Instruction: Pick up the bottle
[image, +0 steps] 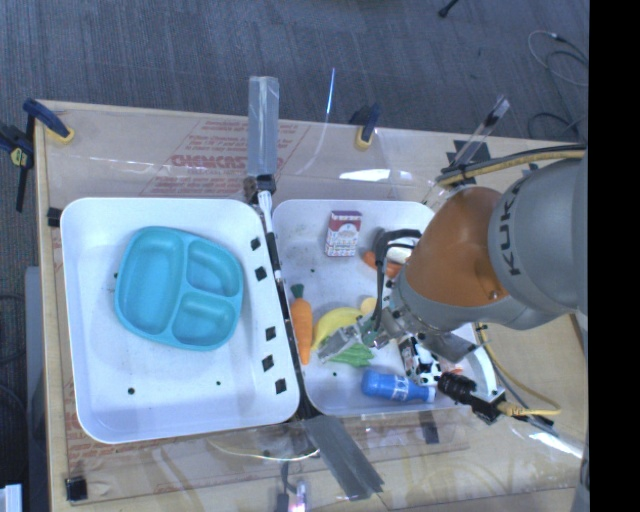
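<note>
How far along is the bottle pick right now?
Done: the arm has reached into the right bin, with the gripper low over the banana and green item. In hand: nothing visible. Left: the blue bottle lies on its side near the bin's front edge, apart from the gripper, not yet grasped or lifted.

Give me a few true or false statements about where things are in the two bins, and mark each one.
1. The blue bottle lies on its side near the front edge of the right bin. True.
2. The blue divided plate sits in the right bin. False: it is in the left bin.
3. The carrot lies beside the banana. True.
4. The small red and white carton lies on the divided plate. False: it is at the back of the right bin.
</note>
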